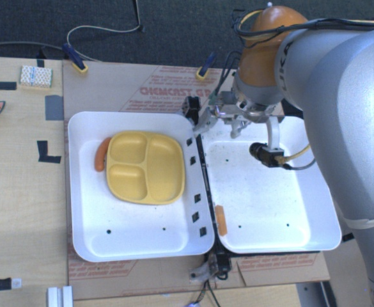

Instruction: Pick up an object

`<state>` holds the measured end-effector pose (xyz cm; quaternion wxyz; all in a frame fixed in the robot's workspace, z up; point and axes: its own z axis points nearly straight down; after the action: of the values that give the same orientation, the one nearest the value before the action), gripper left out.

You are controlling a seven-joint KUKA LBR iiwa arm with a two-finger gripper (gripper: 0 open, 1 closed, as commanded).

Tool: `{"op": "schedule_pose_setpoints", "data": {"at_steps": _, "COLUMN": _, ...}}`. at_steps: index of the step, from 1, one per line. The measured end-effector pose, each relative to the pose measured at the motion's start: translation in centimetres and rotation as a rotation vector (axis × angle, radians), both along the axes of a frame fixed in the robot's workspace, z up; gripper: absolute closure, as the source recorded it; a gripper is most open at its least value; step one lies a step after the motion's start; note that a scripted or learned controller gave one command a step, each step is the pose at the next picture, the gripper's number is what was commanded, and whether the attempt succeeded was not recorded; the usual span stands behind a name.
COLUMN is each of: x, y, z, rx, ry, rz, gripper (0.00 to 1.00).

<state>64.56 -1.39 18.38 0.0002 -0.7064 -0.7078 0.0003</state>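
Here we hover over the right shallow white bin (314, 235), holding nothing.
Our two-finger gripper (254, 130), state unclear, sits upper centre; the small orange carrot-like piece (220, 220) lies below.

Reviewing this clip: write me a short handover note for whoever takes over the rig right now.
Pincer: raised over the far left corner of the right bin; nothing seen between its fingers.
Things: yellow divided plate lies in the left bin, with an orange sausage-shaped piece touching its left edge. A small orange piece lies in the right bin against the near left wall.
Done: nothing picked up yet.
Left: choose an object, descend, grasp, lift.
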Motion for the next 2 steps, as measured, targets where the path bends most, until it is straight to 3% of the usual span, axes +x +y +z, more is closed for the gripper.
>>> {"op": "schedule_pose_setpoints", "data": {"at_steps": 1, "x": -9.9, "y": 1.6, "z": 0.0, "rx": 0.000, "ry": 0.001, "rz": -0.001, "gripper": 0.00}}
{"op": "schedule_pose_setpoints", "data": {"at_steps": 2, "x": -16.2, "y": -2.6, "z": 0.0, "rx": 0.000, "ry": 0.001, "rz": -0.002, "gripper": 0.00}}
